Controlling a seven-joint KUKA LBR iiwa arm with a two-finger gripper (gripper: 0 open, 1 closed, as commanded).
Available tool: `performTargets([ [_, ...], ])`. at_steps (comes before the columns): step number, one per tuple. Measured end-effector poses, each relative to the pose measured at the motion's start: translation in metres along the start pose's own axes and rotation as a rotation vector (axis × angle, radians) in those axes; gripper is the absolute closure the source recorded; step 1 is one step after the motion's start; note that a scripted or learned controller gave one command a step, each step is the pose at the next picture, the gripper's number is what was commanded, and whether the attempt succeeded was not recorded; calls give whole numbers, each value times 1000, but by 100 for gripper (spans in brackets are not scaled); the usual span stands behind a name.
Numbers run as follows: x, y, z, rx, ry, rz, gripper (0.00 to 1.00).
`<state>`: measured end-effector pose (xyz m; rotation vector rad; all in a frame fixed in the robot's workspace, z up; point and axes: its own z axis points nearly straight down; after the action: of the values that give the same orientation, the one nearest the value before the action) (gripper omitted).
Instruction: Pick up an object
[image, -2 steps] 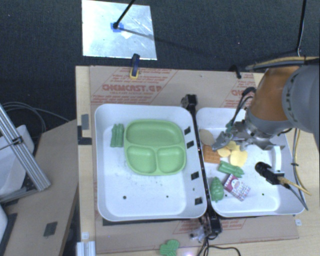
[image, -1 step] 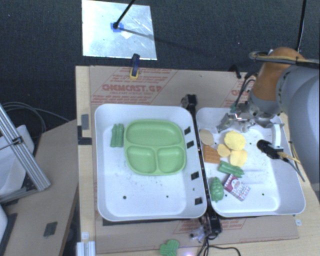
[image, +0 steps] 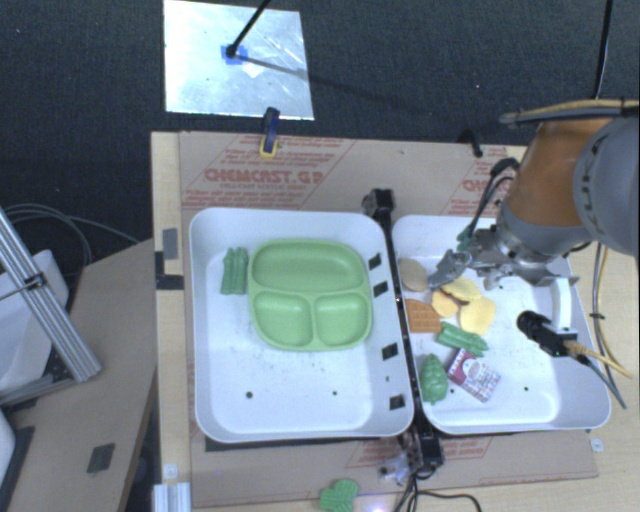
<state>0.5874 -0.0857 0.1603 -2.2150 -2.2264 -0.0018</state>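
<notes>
Two white bins (image: 210, 400) sat on a cardboard-topped bench (image: 300, 170) over dark carpet (image: 80, 100). Whether the gripper (image: 447, 268) held anything, I couldn't tell.

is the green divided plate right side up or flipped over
Right side up. The green divided plate lies flat in the left bin, its three compartments opening upward, with raised rims and dividers showing.

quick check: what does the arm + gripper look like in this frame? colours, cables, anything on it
The arm is grey and rounded, with a broad orange band above the wrist. The gripper is a grey metal assembly ending in thin metallic fingers. A cable loops along the wrist near the orange band, and thin cables hang off the arm's right side. No legible markings can be made out.
</notes>
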Motion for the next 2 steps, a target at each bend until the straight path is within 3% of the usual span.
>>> performTargets([
  [1, -80, 33, 18, -5, -5, 8, 0],
  [2, -48, -103, 24, 10, 3, 7, 0],
])
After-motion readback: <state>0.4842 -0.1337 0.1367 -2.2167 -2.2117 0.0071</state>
